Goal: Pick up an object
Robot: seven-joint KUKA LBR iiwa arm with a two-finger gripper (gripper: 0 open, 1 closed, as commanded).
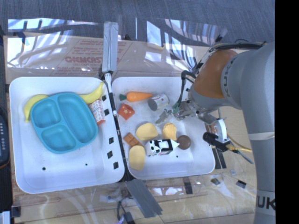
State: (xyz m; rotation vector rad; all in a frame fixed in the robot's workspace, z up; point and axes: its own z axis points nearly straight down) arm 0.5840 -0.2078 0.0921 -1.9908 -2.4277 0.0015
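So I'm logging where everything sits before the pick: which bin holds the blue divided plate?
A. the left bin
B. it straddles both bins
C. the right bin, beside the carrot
A: the blue divided plate lies in the left bin, with the banana curving behind it, while the carrot lies in the right bin.

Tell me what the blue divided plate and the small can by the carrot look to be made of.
Blue divided plate: likely moulded plastic, matte, one even colour with soft rounded ridges. Small can beside the carrot: probably metal or metallised plastic, grey with a bright sheen; too small to settle.
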